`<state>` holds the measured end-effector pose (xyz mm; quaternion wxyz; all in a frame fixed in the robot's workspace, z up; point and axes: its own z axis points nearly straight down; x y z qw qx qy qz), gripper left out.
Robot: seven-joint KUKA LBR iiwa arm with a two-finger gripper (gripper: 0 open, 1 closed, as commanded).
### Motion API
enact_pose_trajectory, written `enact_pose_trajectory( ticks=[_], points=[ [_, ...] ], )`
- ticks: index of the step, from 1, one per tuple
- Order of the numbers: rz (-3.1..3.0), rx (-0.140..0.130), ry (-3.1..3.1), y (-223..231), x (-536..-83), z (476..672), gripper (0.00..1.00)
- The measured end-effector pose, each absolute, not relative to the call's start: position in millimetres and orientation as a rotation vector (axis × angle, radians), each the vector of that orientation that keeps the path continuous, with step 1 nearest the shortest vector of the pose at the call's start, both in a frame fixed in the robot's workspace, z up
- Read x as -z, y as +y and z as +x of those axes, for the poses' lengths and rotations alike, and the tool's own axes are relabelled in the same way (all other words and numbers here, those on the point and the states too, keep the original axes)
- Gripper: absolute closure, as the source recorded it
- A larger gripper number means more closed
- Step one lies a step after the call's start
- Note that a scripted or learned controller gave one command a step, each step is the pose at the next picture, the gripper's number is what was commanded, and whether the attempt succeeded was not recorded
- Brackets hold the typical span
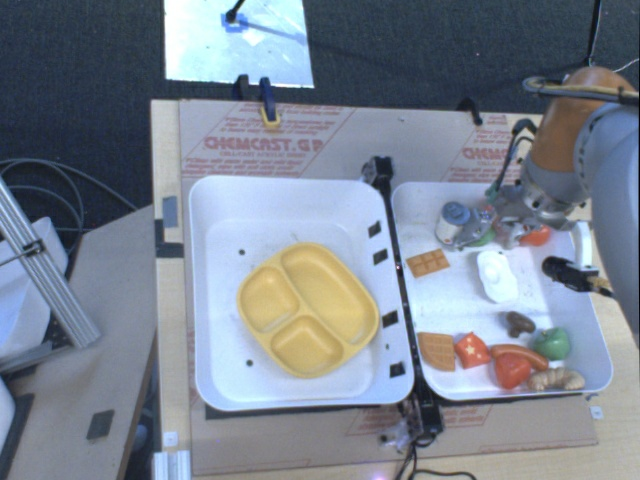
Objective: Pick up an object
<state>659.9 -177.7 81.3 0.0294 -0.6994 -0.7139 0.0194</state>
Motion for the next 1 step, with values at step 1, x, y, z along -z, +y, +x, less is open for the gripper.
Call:
enact_pose_trajectory(
  ticks=[1],
  points=[
    [-2.224,-0.006,-2.212,-209.4,-84.1,559.4,0.0]
  ],
)
